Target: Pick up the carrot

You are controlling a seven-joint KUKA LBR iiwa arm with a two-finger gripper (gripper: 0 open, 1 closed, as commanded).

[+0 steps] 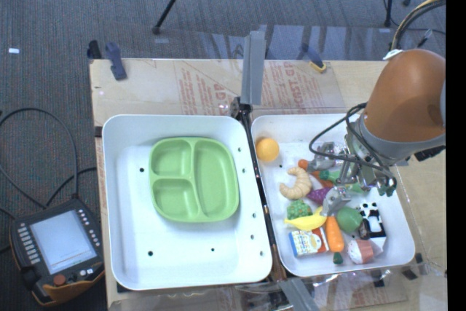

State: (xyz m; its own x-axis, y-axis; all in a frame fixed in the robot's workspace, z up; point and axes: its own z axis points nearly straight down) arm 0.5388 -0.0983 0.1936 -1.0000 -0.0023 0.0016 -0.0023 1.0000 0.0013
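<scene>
The carrot (334, 233) is orange with a green stub at its near end. It lies in the right bin (399, 229) near the front, between a small carton (306, 242) and a green round fruit (349, 219). My gripper (334, 198) hangs under the grey wrist and orange band (406, 95), low over the toy pile. It is just behind the carrot and slightly above it. Cables and wrist parts hide the gripper's tip, and nothing shows in its grasp.
The right bin also holds an orange ball (267, 149), a croissant (295, 183), broccoli (297, 210), a banana (306, 221), a purple piece (318, 194) and a black-and-white toy (371, 219). A green divided plate (194, 178) lies in the left bin (124, 229).
</scene>
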